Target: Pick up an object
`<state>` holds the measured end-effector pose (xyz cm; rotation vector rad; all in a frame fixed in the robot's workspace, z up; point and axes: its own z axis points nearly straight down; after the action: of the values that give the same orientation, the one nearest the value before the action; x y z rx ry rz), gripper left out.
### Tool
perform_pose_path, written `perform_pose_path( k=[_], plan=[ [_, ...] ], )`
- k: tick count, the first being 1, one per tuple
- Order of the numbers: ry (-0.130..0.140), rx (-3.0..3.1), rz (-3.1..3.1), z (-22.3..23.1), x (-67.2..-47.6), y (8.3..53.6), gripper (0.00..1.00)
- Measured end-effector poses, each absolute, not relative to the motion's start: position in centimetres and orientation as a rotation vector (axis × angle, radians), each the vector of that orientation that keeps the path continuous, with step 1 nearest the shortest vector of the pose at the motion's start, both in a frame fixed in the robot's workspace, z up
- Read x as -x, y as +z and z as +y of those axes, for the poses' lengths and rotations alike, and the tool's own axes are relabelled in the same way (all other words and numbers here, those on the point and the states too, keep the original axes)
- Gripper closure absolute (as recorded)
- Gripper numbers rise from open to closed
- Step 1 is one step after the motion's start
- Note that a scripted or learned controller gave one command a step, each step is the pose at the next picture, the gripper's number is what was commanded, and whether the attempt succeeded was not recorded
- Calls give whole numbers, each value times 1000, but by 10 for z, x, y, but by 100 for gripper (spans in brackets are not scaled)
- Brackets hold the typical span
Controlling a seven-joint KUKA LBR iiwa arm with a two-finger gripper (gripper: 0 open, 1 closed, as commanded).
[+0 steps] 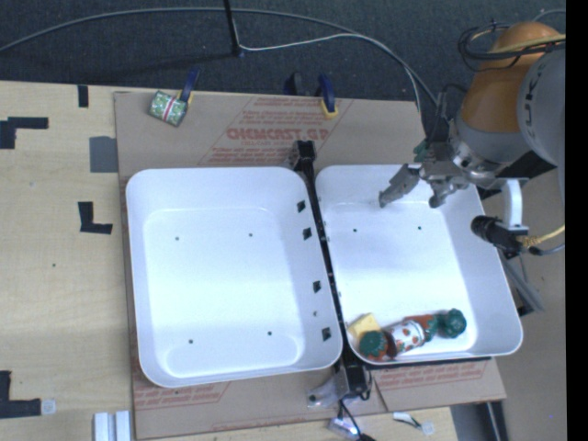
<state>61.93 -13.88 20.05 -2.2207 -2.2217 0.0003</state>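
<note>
The arm (514,81) reaches in from the right, its orange band showing above the wrist, and its gripper (413,194) hangs over the far end of the right bin (404,246). The two fingers (397,189) are spread apart with nothing between them; one points toward the divider between the bins, the other sits nearer the bin's right wall. The objects to be picked lie bunched together at the near end of the right bin, well apart from the gripper: a yellow block (363,323) at the left of the group, a green round piece (372,343) touching it just in front, a red and white toy (409,333) in the middle, and a dark green piece (450,322) at the right, close to the bin's near right corner. Whether the red and white toy is one item or two pressed together cannot be told at this size. The left bin (220,274) sits just beside the right one, their rims meeting along a row of black clips (315,246). Both bins rest on a sheet of brown cardboard (257,127) with red lettering. A small green and white box (168,107) lies on the far left corner of the cardboard, outside both bins. A thin black cable (303,35) curves across the dark floor beyond the bench.
</note>
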Motion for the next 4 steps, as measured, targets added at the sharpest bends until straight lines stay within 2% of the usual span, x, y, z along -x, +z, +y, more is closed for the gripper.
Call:
perform_pose_path(
  k=[2,3,4],
  plan=[
    [4,2219,-2220,-134,-614,86,0],
    [1,2220,-2223,-134,-615,98,100],
    [-5,2224,-2225,-135,-620,160,100]
  ],
)
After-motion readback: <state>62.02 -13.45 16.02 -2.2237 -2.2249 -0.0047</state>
